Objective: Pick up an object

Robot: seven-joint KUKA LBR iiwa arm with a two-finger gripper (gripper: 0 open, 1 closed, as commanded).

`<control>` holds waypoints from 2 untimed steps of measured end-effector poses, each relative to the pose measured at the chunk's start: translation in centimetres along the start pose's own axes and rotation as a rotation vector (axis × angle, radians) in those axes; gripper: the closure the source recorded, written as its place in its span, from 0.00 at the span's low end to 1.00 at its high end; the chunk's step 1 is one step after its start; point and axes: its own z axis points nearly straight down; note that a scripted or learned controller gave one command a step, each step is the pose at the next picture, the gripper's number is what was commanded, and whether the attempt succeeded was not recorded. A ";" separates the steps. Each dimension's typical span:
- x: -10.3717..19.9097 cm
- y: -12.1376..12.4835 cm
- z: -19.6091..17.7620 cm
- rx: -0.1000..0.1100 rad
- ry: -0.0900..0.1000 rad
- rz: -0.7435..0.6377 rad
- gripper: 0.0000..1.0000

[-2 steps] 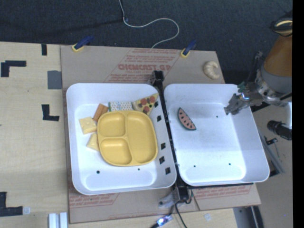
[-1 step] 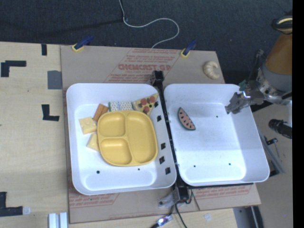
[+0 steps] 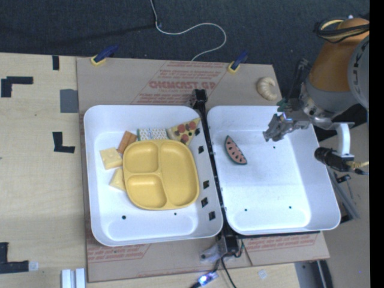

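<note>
Sitting on a tan cardboard sheet (image 3: 180, 80), clipped at its far edge by two blue-and-yellow clamps (image 3: 105, 54), are two shallow white bins side by side. Left bin (image 3: 99, 221) holds a yellow three-compartment plate (image 3: 161, 174), which covers most of the bin floor. Right bin (image 3: 300, 215) is mostly bare floor. The arm (image 3: 339, 59) comes in from the right, orange band visible above the wrist. Gripper (image 3: 275, 132) is over the far right part of the right bin, pointing down and left toward the bin floor. Can't tell how far apart its fingers are; nothing visible between them. Watermelon slice toy (image 3: 236, 150) lies flat in the right bin, near the divider with the left bin, well apart from the gripper, to the gripper's left. Small stuff tucked around the plate's far and left rim: pale yellow cheese-like squares (image 3: 111, 158), an orange cracker piece (image 3: 126, 141), a pizza-slice toy (image 3: 186, 129). A beige lump (image 3: 268, 87) sits on the cardboard just beyond the right bin. White cable (image 3: 192, 32) loops across the dark surface behind.
</note>
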 end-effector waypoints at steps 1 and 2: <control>5.7 1.2 0.5 0.000 0.000 -0.001 1.00; 10.3 1.8 -0.6 -0.001 0.001 -0.001 1.00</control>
